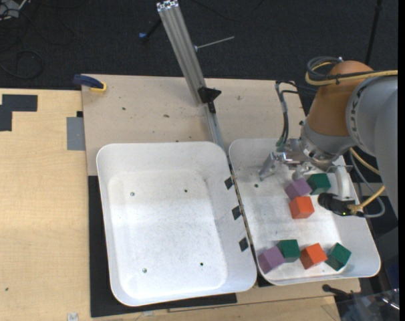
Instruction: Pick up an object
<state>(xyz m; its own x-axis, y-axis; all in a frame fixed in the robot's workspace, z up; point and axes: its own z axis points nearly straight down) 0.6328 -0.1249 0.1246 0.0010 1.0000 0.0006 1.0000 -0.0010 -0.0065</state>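
A: Quick status, where is your arm (353, 109) sitting right now?

B: It's reaching in from the right, and your pincer (286, 160) is hanging over the far end of the right bin (250, 154), toward the counter's (142, 109) back edge. Metal parts are poking out to the left there, but they're blurring together.

A: Released or clenched?

B: I can't tell, so I'm not guessing. What matters: you're not seeing any block between its tips, so I'm not logging a hold.

A: So where are the candidates lying?

B: All in that right bin. A purple block (298, 188) and a green block (318, 182) are lying just beside the pincer, on its near side, with an orange block (301, 207) touching the purple one. Four more are lining the bin's near end, toward the counter's front right corner: a second purple block (271, 257), a second green block (289, 249), a second orange block (313, 255) and a third green block (338, 256).

A: And the left bin (122, 159)?

B: You're getting no blocks there, just specks on white.

A: Progress call?

B: I'm judging this as early. Nothing is looking lifted; every block is resting on the bin floor. You're still needing the grasp and the lift. The nearest cluster is looking like the likely target, but I'm only guessing.
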